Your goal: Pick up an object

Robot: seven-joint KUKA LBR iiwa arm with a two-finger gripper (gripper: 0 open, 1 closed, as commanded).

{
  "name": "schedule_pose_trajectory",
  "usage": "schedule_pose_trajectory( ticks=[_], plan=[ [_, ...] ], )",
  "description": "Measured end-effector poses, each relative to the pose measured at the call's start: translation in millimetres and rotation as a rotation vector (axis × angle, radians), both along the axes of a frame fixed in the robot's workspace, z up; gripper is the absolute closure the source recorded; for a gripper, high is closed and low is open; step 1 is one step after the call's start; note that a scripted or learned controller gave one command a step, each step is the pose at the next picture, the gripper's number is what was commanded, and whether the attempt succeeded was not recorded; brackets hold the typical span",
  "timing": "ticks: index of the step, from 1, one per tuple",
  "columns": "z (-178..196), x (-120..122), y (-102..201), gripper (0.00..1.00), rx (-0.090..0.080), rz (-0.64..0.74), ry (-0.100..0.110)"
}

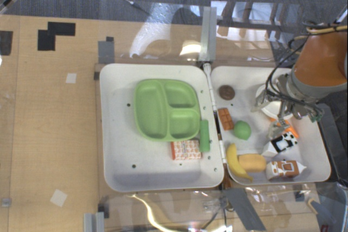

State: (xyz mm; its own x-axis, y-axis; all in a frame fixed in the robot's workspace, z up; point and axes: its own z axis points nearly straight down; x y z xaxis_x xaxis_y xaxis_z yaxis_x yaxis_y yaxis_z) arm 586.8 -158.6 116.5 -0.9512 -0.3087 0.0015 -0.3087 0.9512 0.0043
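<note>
The gripper [284, 117] hangs over the right bin [321, 171], above a small cow toy [284, 142] near the bin's right side; whether it is released or clenched cannot be told. The toy looks light, hard and smooth, likely best pinched across its narrow body. An orange piece [292, 131] touches it, and a carton [284, 169], a bun [252, 162] and a banana [234, 159] crowd the front.
</note>
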Motion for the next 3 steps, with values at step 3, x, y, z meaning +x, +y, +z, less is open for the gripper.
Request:
schedule_pose_trajectory(
  ticks=[3],
  plan=[
    [66.0, 15.8, -37.1, 0.0, 0.006, -0.144, -0.011]
  ],
)
